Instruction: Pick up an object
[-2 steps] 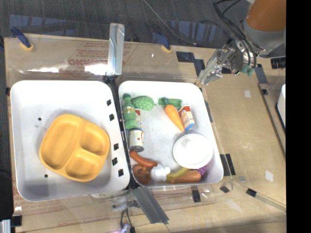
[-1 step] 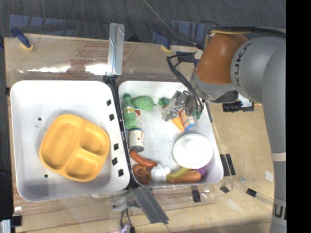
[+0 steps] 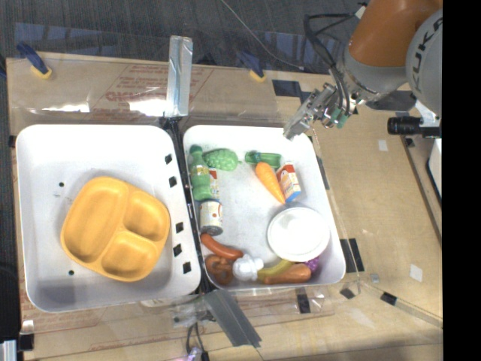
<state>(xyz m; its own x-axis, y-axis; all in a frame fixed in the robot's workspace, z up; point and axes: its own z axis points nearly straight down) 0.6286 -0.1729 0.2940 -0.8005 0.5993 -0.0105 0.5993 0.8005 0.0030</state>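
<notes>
Pretty even overhead light on my bench, soft shadows only. Some glare on the tape strip [image 3: 179,77] up top; my gripper [image 3: 310,116] looks slightly blurry.

Robotics lab. Wooden worktop [image 3: 391,224] with black tape marks, two white bins [image 3: 30,201] taped down side by side. Toy food fills the right bin; a yellow tray [image 3: 113,228] sits in the left. Industrial arm [image 3: 391,28] at 2 o'clock, loose cables [image 3: 248,28] at 12 o'clock.
</notes>
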